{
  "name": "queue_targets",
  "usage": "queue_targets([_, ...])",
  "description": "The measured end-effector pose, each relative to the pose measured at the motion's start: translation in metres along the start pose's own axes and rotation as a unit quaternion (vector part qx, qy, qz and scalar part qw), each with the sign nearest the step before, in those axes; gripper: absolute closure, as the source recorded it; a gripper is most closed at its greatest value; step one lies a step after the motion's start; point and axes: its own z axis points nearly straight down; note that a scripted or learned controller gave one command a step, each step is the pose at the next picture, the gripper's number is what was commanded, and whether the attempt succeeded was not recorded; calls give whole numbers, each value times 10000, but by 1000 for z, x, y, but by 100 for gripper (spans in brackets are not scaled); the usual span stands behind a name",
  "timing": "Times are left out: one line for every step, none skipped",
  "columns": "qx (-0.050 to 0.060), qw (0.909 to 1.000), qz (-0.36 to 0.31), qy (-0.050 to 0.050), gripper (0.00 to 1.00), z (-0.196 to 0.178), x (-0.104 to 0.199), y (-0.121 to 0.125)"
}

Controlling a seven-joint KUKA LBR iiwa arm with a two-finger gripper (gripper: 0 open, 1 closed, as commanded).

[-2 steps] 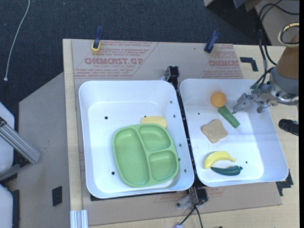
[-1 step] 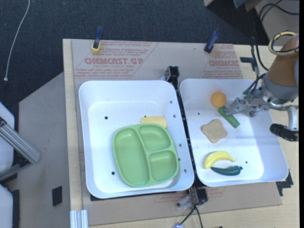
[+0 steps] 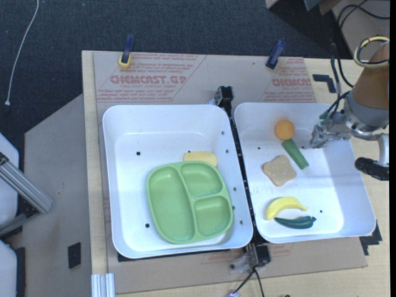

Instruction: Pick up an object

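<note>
Nearest the camera in the right bin lie a yellow banana and, just beside it on its near side, a dark green pepper, the two touching or nearly so. Farther in sits a tan slice of bread, and beyond it a green cucumber-like stick lies at a slant with its far end against an orange ball. Right of the ball and stick, the hand hangs over the far right part of that bin, apart from every object; nothing sits between its fingers, and whether they are spread or pressed together cannot be told. The grey arm with its orange band reaches in from the right edge.

In the left bin, a green divided plate fills the near middle, with a pale yellow sponge-like block touching its far rim. Both bins rest on the bench, whose board is held by two clamps at the far edge.
</note>
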Motion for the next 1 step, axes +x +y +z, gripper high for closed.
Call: queue_targets([29, 10000, 9, -9, 100, -45, 3, 6])
